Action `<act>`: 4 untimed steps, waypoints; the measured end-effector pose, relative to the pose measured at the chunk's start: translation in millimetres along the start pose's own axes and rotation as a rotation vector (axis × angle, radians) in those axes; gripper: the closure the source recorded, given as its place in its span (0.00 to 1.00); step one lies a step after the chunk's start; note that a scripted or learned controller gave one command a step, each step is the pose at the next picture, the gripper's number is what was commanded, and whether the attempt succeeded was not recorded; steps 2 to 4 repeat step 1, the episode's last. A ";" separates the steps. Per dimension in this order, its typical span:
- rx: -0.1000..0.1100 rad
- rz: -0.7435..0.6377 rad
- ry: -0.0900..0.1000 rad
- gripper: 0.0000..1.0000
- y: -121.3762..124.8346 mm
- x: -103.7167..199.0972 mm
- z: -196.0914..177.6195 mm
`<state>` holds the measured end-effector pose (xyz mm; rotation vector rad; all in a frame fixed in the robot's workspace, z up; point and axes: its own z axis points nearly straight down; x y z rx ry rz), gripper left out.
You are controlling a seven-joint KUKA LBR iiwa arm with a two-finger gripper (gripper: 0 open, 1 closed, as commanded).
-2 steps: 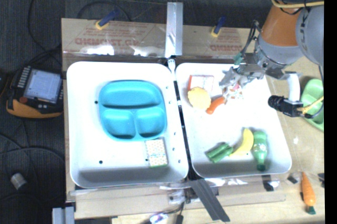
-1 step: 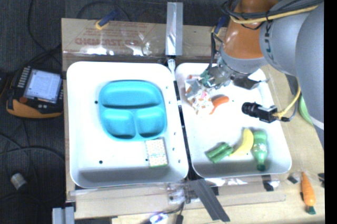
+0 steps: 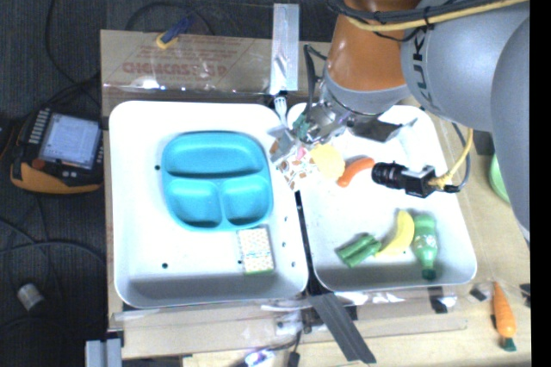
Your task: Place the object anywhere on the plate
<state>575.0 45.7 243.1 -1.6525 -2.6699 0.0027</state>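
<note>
Gripper (image 3: 303,131) low at the divider between the bins, centre of frame.

I can't tell its opening or whether it grips anything; a patterned packet (image 3: 296,164) lies just under it at the right bin's left edge, a pale disc (image 3: 327,160) beside. The plate (image 3: 217,179), blue, sits left in the other bin.

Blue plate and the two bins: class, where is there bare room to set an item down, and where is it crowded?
Free: all three wells of the blue plate, and the left bin's floor beside it. Crowded: the right bin's front, with banana and green bottle, and its back near the carrot.
</note>
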 end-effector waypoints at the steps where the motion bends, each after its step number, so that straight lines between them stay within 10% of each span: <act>1: 0.000 0.000 0.000 0.00 -0.1 -0.2 0.0; 4: 0.000 0.000 0.000 0.00 -0.1 -0.2 0.0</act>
